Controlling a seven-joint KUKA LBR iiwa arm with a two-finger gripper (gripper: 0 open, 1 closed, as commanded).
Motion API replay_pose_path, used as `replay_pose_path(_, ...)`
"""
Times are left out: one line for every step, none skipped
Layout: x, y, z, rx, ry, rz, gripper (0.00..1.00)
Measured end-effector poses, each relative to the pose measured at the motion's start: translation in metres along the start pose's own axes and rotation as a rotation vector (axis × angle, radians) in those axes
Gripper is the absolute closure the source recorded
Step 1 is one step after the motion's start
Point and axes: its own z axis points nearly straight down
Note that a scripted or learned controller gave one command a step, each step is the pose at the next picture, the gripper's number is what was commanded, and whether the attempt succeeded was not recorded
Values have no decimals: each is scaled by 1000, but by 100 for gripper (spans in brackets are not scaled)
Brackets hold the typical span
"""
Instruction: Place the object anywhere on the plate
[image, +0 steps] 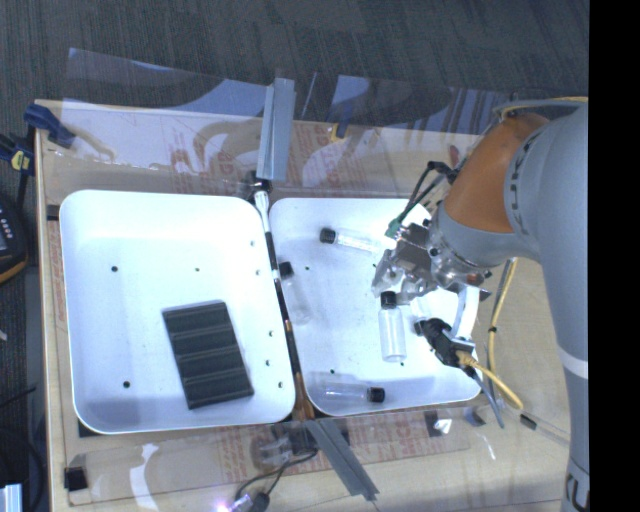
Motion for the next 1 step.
replay_pose_path(130,-11,2,-2,-1,28,100)
